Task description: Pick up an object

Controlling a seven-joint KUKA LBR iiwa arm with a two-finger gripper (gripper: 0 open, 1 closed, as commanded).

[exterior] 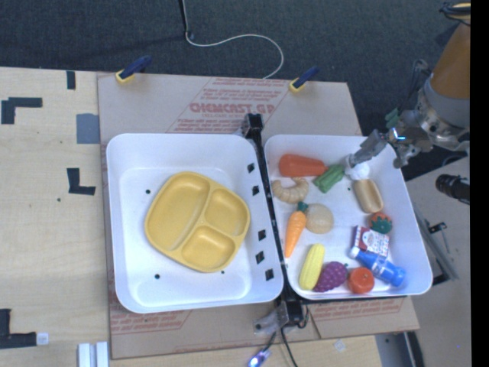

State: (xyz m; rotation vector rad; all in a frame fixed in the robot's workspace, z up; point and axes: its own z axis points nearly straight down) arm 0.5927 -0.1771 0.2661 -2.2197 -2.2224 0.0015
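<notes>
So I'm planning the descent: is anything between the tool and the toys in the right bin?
Nothing visible. The tool hangs over the right bin's upper part, just above the green vegetable and hot dog bun, open air between.

A robotics lab test bench is shown, not a home or kitchen. Two shallow white bins [122, 228] are set side by side on a cardboard sheet [221, 105], which is clamped at its far edge by blue-and-yellow clips [134, 68]. The sheet is laid on a pale wooden bench marked with dark tape shapes [76, 182]. Dark carpet and a loose white cable [229, 40] are seen behind. Plastic toy food is scattered in the right bin, and a grey-and-orange industrial arm [451, 75] is seen at the right.
</notes>
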